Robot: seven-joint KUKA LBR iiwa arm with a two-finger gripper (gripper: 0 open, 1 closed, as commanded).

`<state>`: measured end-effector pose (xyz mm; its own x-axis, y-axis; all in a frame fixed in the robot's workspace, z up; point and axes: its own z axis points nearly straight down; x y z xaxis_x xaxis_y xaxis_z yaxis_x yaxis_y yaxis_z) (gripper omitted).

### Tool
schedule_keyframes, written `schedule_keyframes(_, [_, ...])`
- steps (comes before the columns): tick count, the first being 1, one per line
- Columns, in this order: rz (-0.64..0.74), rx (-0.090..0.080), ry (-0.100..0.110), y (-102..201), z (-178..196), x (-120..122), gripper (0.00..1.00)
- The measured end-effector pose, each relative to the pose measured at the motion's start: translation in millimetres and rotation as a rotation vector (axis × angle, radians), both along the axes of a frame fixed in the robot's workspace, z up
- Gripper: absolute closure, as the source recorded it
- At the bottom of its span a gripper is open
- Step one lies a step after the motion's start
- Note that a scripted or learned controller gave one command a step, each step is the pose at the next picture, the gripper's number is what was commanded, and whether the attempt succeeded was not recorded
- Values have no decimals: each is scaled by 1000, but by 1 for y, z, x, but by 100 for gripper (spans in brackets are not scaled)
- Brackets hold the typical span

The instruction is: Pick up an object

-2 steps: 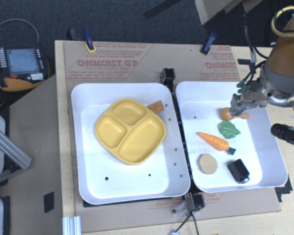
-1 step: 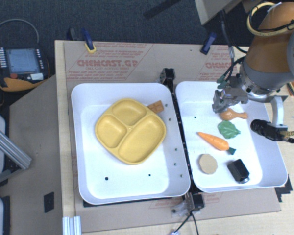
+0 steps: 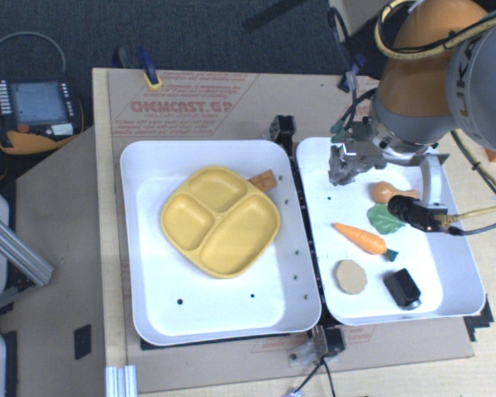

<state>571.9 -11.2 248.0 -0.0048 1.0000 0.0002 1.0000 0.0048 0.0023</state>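
Two-finger grey metal gripper (image 3: 344,172) hovering over right shallow white plastic bin (image 3: 459,292), finger state impossible to tell. Nothing lifted; orange plastic carrot (image 3: 360,237) untouched. Grasp pending.

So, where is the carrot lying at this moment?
The carrot lies in the right bin, near its middle, between the green item above it and the round tan disc below it.

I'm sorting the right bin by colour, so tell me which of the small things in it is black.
The black block, in the right bin at its near right corner. The others differ: an orange carrot, a tan disc, a green piece and an orange-tan lump.
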Motion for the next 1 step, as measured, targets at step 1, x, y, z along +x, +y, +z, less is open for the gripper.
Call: schedule_keyframes(1, [0, 1, 5, 55, -5, -9, 100])
